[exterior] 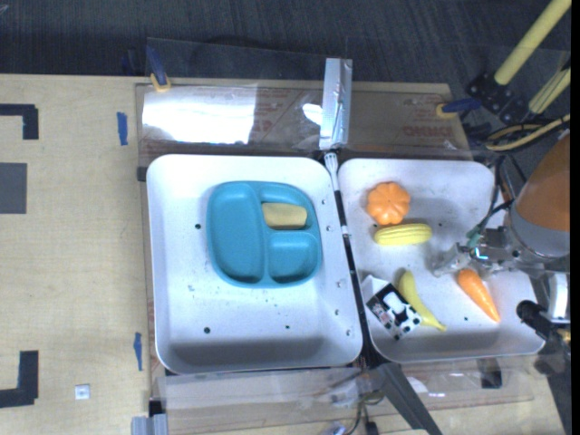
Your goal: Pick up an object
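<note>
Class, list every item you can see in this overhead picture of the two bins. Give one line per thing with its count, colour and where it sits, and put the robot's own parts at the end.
bins: 2, white, side by side on the bench
divided plate: 1, blue, in the left bin
yellow block: 1, yellow, in the plate's upper right compartment
pumpkin: 1, orange, upper left of the right bin
corn cob: 1, yellow, just below the pumpkin
banana: 1, yellow, lower part of the right bin
black and white toy: 1, black and white, beside the banana at the bin's lower left
carrot: 1, orange, right side of the right bin
gripper: 1, grey metal, just above the carrot
arm: 1, grey with orange band, at the right edge
</note>
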You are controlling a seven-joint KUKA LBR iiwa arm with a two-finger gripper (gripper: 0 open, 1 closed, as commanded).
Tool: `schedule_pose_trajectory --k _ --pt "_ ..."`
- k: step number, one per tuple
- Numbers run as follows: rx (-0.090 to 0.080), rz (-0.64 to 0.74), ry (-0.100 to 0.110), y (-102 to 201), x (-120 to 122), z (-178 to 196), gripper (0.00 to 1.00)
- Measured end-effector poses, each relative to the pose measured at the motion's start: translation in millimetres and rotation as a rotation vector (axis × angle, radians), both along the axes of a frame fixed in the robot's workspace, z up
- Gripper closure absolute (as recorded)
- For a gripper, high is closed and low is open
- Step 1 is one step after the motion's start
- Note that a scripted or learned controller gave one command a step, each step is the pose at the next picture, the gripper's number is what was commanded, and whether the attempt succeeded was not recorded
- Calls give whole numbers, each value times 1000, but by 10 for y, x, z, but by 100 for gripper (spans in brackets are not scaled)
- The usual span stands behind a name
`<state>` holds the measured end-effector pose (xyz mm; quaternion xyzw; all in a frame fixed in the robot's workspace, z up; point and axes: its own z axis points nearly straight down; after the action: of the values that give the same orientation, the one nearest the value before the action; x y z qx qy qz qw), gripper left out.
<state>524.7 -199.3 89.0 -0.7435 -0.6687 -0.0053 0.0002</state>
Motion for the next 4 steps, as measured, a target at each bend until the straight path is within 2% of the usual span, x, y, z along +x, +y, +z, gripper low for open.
schedule_pose_trajectory --k 1,2,3,4 --pt "-10 112 1 56 -431 -15 0" --pt "-12 110 -5 49 -415 94 100" --pt "-9 264 1 832 -401 1124 100" --pt "-11 311 0 862 -436 1907 100"
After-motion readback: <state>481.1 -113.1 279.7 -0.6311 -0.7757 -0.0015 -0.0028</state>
